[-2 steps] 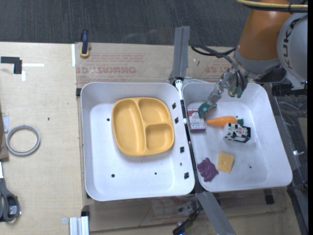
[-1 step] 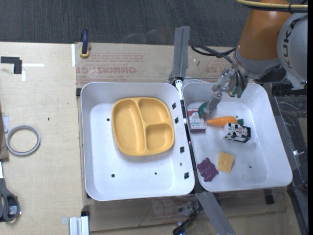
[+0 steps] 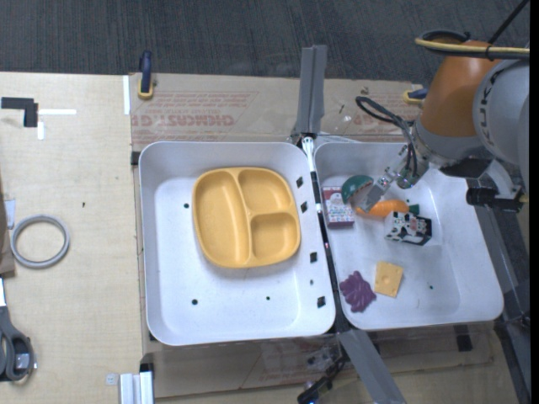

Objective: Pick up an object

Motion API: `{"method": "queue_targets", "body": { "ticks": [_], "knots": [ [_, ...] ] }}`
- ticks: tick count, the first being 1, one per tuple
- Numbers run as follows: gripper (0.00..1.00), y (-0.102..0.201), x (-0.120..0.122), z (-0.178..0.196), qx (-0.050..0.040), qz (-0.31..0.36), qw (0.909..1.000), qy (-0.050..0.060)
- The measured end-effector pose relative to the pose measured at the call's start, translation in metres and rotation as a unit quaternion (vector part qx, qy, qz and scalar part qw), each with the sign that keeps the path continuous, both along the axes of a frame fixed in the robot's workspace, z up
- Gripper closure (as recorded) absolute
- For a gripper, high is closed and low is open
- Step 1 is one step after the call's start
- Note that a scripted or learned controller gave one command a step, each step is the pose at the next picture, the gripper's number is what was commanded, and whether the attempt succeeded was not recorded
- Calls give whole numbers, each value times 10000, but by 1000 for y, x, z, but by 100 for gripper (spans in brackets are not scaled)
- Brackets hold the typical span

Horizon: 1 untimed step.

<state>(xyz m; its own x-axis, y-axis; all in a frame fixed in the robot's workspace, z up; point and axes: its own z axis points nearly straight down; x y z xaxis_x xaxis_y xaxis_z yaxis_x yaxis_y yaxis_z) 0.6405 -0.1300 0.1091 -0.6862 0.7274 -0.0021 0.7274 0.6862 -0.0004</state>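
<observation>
The right bin (image 3: 455, 297) holds several small objects. A green piece (image 3: 357, 183) and an orange piece (image 3: 387, 209) lie near its back left. My gripper (image 3: 370, 197) reaches down-left from the orange-banded wrist (image 3: 450, 91) and its tip sits between these two, touching or just above them. A black-and-white toy (image 3: 410, 228) lies just right of the orange piece. Against the bin's left wall stands a small pink box (image 3: 338, 208). A purple grape bunch (image 3: 357, 291) and a yellow cheese wedge (image 3: 388, 279) rest toward the front.
A yellow divided plate (image 3: 247, 216) lies in the left bin (image 3: 168, 310). A grey divider bar (image 3: 312, 91) runs between the bins at the back. On the bench at left lie a tape ring (image 3: 37, 241) and scissors (image 3: 15, 353).
</observation>
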Motion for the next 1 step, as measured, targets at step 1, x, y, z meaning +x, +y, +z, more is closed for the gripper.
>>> {"method": "queue_targets", "body": {
  "ticks": [1],
  "knots": [
    [100,1,1,10,-13,21,10000,-13]
  ]
}}
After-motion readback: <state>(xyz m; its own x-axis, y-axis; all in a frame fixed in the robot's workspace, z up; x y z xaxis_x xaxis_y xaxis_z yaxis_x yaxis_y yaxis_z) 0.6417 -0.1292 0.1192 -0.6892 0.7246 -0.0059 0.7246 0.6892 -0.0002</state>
